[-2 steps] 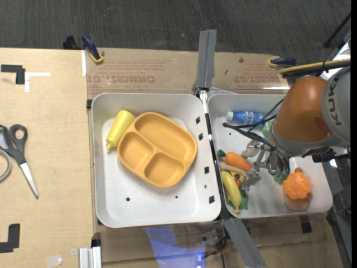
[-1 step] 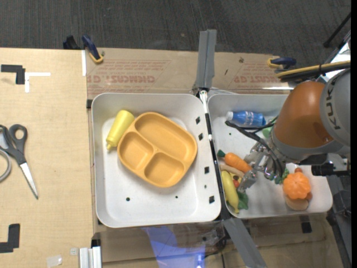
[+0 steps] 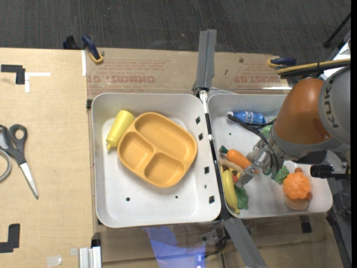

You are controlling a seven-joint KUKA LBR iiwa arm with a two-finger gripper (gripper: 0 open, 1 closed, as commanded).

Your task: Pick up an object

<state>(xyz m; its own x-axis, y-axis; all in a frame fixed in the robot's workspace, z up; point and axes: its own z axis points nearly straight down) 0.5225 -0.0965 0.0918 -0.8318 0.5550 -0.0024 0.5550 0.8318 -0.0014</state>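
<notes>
The right bin [image 3: 271, 210] holds several toy foods. An orange carrot [image 3: 237, 158] lies near its left wall, with a yellow banana [image 3: 228, 187] just below it. A blue bottle [image 3: 249, 116] lies at the far end. An orange pumpkin-like toy [image 3: 296, 185] sits at the right, beside a green piece [image 3: 280, 173]. My gripper [image 3: 252, 169] is down inside this bin, just right of the carrot and above the banana. A small red piece shows at its tip. The wrist hides part of the bin's middle.
The left bin [image 3: 111, 208] holds a yellow divided plate [image 3: 157, 148] and a yellow bottle [image 3: 119, 127] at its upper left. Scissors [image 3: 19, 155] lie on the bench at far left. A green leafy piece [image 3: 243, 197] lies by the banana.
</notes>
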